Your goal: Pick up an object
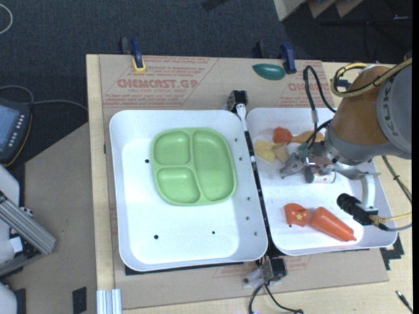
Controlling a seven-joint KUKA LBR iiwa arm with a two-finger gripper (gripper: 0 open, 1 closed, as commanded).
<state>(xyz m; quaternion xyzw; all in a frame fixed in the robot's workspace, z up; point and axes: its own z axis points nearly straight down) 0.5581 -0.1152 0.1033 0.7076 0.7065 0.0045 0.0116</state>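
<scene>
A: What does the bench look like?

B: A pale wooden board (196, 77) with red lettering, held by blue clamps (136, 50) along its upper edge, standing on dark carpet (98, 12). Two white bins sit side by side on it. The left bin (131, 227) holds a green divided plate (194, 165), lying flat in its upper middle. A teal object (268, 71) rests on the board above the right bin (281, 234).

A: And the gripper?

B: The gripper (298, 165) is low in the right bin's upper middle, its two fingers spread open. Nothing sits between them.

A: What is near it?

B: Just left of the fingers lies a tan piece (265, 150), with a small orange-red piece (282, 135) above that. Toward the lower right of the bin lie a red pepper (296, 214) and an orange carrot (332, 223), touching, well apart from the gripper.
</scene>
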